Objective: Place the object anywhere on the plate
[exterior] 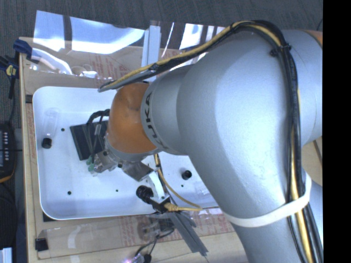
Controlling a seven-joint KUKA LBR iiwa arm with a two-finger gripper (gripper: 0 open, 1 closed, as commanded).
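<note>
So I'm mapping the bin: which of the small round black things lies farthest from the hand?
The black knob by the bin's left wall, beyond the hand; the other sits right of it.

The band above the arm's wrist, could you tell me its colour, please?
Orange, seen in the camera view: the band above the wrist.
</note>
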